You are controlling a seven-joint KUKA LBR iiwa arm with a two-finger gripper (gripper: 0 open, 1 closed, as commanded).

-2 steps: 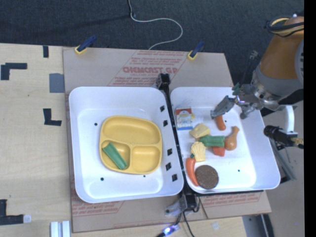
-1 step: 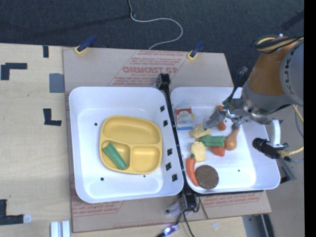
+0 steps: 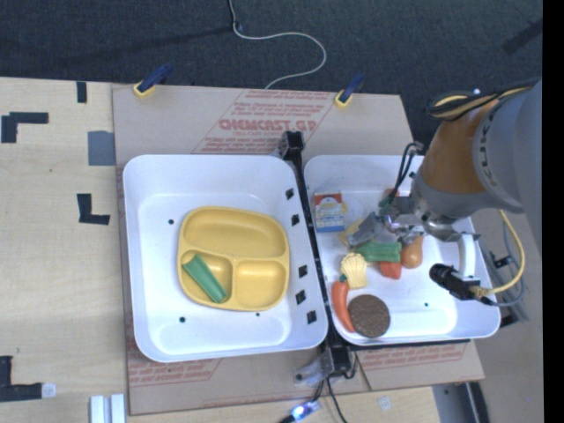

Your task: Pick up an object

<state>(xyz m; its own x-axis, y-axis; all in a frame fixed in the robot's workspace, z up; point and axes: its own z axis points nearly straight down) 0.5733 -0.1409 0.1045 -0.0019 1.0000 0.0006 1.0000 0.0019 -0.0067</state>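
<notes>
You've got two white bins side by side on a cardboard sheet. L bin point(image 3: 150, 236) holds a yellow divided plate point(image 3: 234, 258); a green toy veg point(image 3: 205, 278) lies tilted in the plate's lower-left compartment, other compartments bare.

R bin point(image 3: 458, 324) holds the clutter: a small red-and-white carton point(image 3: 329, 211) near the divider at upper left, a yellow corn piece point(image 3: 355, 270) below it, an orange carrot point(image 3: 341, 306) along the lower-left wall, and a brown round cookie point(image 3: 368, 315) just beside the carrot, touching or nearly so. A green piece point(image 3: 381, 253) lies mid-bin w/ an orange-red item point(image 3: 411, 256) just right of it & a red bit point(image 3: 390, 270) below.

Arm comes in from the right; the gripper point(image 3: 394, 225) sits low over R bin, right above the green piece. Can't tell whether it's open or closed, or whether it's got anything.
</notes>
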